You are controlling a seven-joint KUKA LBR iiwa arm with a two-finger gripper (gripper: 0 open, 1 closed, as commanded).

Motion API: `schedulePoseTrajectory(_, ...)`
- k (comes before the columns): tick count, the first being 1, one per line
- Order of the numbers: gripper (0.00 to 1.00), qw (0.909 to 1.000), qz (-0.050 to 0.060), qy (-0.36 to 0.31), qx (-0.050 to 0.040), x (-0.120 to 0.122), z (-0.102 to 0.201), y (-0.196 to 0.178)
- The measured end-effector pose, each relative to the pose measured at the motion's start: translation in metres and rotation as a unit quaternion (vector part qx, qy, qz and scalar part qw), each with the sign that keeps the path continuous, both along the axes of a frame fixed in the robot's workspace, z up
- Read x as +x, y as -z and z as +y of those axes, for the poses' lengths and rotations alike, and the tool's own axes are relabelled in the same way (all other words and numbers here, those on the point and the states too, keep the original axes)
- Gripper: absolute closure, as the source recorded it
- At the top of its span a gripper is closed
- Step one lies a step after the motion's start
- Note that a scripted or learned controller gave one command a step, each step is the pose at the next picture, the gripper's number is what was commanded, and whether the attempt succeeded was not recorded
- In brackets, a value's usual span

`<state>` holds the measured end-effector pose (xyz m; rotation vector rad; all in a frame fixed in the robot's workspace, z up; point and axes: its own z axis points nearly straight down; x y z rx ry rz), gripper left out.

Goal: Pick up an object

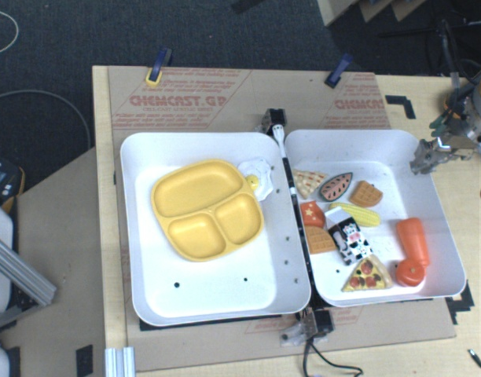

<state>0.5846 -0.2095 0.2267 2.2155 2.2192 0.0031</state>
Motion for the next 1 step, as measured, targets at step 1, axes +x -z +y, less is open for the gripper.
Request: schedulePoseTrajectory(1, 1.00, 1.0000, 0.004, -0.002, 0.0029, 0.0090, 0.0550, 0.0102)
